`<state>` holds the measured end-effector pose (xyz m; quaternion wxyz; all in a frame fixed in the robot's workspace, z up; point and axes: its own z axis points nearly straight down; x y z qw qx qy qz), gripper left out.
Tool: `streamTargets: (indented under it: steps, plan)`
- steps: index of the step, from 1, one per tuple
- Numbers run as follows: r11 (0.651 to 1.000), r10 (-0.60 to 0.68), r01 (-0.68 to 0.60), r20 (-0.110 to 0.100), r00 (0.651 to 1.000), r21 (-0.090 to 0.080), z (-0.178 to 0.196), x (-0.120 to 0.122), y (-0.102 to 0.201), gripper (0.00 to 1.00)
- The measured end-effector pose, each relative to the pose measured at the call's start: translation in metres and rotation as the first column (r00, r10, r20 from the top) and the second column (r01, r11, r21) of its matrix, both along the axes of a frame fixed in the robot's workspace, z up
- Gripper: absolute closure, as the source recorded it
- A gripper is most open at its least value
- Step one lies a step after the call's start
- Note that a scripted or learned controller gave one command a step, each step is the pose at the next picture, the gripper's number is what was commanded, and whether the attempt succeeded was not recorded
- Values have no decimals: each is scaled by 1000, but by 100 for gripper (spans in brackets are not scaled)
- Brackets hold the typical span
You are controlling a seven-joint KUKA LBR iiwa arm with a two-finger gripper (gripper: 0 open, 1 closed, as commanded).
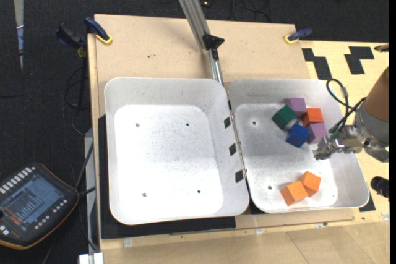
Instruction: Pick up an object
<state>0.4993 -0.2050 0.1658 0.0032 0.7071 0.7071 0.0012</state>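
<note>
Where the blocks cluster in the right bin (260, 201), a green block (284, 117), a blue block (297, 135), two purple blocks (297, 105) and an orange block (314, 115) touch one another near the far right corner. Two more orange blocks (301, 188) lie together near the front. Just beside the cluster's right edge sit the jaws (323, 149), low over the bin; whether they grip anything I cannot tell. Its arm (376, 109) enters from the right over the bench (161, 49). Next to it sits the left bin (124, 96).
</note>
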Motion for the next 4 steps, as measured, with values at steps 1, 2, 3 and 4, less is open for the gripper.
streamTargets:
  steps: [1, 2, 3, 4]
  plan:
    - [1000, 3, -3, 0, 1000, 0, 43, 1, 0, 100]
    - [1000, 2, -2, -5, 1000, 2, 41, 2, 0, 100]
    - [1000, 8, -8, -6, 1000, 5, 37, 12, 57, 100]
    - [1000, 8, -8, -6, 1000, 5, 31, 28, 109, 100]
